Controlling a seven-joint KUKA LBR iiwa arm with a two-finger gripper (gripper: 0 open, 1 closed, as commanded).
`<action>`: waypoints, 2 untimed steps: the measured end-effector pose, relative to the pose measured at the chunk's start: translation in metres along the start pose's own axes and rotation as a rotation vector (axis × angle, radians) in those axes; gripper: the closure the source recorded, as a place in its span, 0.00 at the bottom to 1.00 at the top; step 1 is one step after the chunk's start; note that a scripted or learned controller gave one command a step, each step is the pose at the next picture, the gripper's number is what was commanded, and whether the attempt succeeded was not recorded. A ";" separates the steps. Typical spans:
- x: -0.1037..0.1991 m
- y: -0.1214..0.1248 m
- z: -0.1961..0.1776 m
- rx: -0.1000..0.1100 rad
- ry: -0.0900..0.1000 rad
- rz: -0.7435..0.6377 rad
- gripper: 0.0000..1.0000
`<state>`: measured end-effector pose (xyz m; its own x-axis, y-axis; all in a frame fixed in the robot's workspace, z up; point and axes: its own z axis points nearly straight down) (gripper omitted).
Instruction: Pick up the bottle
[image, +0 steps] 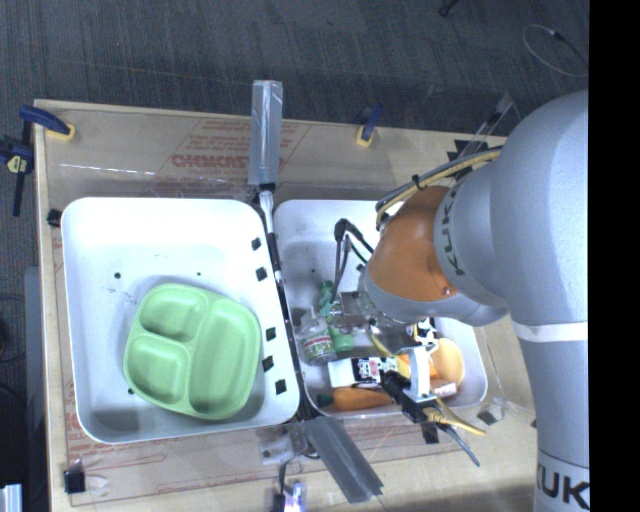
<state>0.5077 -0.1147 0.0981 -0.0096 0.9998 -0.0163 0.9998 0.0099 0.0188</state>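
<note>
A clear plastic bottle with a green cap end and green label lies in the right bin, close to that bin's left wall. My gripper hangs right over the bottle's right side, down low in the bin. The grey arm with its orange band covers the rest of the gripper from above. I cannot tell if the gripper touches the bottle.
Near the right bin's front lie an orange carrot-like thing, a white and black packet and a yellow-orange round thing. A green divided plate sits in the left bin. The divider between the bins runs just left of the bottle.
</note>
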 end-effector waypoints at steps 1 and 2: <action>-0.001 0.002 -0.012 -0.005 -0.002 -0.005 1.00; 0.048 -0.008 -0.094 0.022 0.017 0.059 1.00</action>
<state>0.4975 -0.0649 0.1915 0.0497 0.9988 0.0010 0.9988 -0.0496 -0.0025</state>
